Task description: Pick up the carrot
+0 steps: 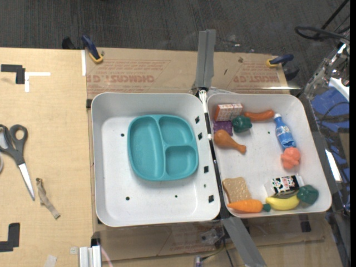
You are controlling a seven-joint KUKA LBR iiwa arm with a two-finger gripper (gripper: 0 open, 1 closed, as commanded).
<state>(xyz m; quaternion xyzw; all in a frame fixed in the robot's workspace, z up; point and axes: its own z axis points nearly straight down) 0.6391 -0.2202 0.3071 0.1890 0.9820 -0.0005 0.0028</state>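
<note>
Nearest edge of the right bin (311,127): carrot (245,206) lies on its side in the front left corner, just in front of a bread slice (237,188), its tip close to a banana (282,202). The banana touches a dark green toy (307,194) in the front right corner, with a black-and-white carton (285,183) just behind the banana. Mid bin: a pink-orange ball (290,158) near the right wall, a blue bottle (282,132) just behind it, and a drumstick (228,141) by the left wall. Far end: a purple piece (222,127), a green pepper (241,123), a pink box (228,111) and an orange tapered piece (260,115) touching the pepper; can't tell if that is a 2nd carrot. The left bin (105,160) holds 1 teal plate (164,147) with 3 compartments, about centred. On the wooden surface (50,121) left of the bins: scissors (16,149) and a small strip (47,196) nearer the front. Behind the bins is cardboard (139,74) with 2 clamps (92,49) at its far edge. Claw state: cannot tell. Nothing is touching the carrot.
</note>
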